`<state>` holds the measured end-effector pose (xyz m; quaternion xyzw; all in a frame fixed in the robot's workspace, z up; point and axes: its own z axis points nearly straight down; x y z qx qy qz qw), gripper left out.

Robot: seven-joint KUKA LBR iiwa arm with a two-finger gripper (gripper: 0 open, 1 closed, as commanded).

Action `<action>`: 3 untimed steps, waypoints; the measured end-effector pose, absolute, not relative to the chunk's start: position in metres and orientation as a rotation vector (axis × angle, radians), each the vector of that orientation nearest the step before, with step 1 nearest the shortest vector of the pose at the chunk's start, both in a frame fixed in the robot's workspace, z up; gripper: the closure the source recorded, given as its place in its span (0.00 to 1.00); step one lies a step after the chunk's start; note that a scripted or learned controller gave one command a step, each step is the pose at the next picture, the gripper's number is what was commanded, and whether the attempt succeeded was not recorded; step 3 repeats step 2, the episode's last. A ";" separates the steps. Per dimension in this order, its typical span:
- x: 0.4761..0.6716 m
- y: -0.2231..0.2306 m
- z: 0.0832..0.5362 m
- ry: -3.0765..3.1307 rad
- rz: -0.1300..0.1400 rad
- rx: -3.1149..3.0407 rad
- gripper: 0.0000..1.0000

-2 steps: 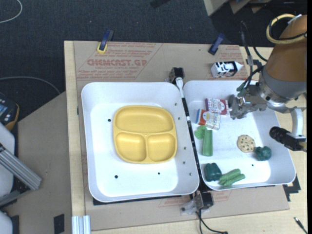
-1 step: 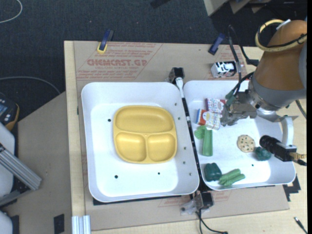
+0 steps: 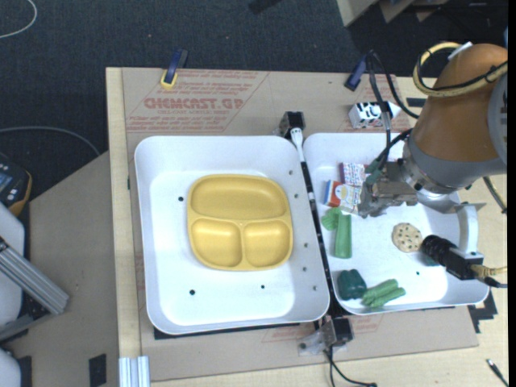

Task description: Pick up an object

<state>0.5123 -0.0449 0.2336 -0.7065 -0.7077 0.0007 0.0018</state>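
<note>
Green bean (image 3: 383,293) at right bin's (image 3: 451,297) front | end effector (image 3: 372,202) above carton (image 3: 349,186), state indeterminable | risk: crowded items, likely mis-grasp.

Yellow divided plate (image 3: 239,220) in the left bin (image 3: 153,240) — clamps (image 3: 172,69) on the bench's far edge.

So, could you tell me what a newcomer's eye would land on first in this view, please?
First comes the yellow three-compartment plastic tray, alone in the left white bin. Next is the grey arm with its orange band, reaching from the right so that its gripper hangs over the right white bin. That bin holds small things: a round chocolate-chip cookie, a long green vegetable toy and a red-and-white packet.
</note>
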 end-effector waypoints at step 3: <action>0.510 -0.041 0.233 -2.224 -0.003 -2.223 1.00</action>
